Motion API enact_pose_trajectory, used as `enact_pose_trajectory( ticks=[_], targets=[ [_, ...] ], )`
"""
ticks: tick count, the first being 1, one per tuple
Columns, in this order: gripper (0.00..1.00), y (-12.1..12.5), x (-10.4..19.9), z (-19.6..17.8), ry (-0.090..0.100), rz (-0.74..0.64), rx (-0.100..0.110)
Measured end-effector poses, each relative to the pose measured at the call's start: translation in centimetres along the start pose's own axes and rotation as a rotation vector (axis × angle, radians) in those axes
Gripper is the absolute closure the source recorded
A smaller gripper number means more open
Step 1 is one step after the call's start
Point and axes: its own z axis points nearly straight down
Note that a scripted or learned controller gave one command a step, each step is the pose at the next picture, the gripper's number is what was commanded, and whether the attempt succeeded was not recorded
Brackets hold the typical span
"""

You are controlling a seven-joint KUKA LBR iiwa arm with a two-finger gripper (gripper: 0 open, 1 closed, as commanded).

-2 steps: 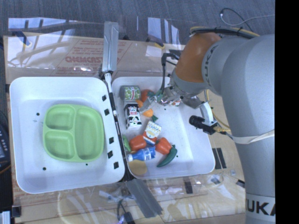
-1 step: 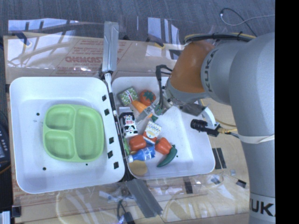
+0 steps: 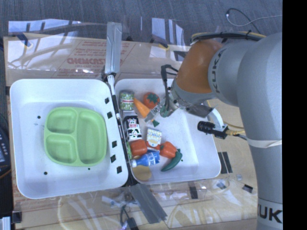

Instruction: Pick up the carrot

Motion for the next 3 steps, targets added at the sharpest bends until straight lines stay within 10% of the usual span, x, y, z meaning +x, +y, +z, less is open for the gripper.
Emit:
enact_pose_trajectory(
  ticks=[1,2,3],
  targets=[
    [1.00,7.1,4.3,-8.7,0.016,0.057,0.014],
    [0.00,7.0,4.3,-8.6,0.018,0.059,0.017],
    [0.00,0.9,2.0,-0.5,0.007,0.008,0.003]
  ],
)
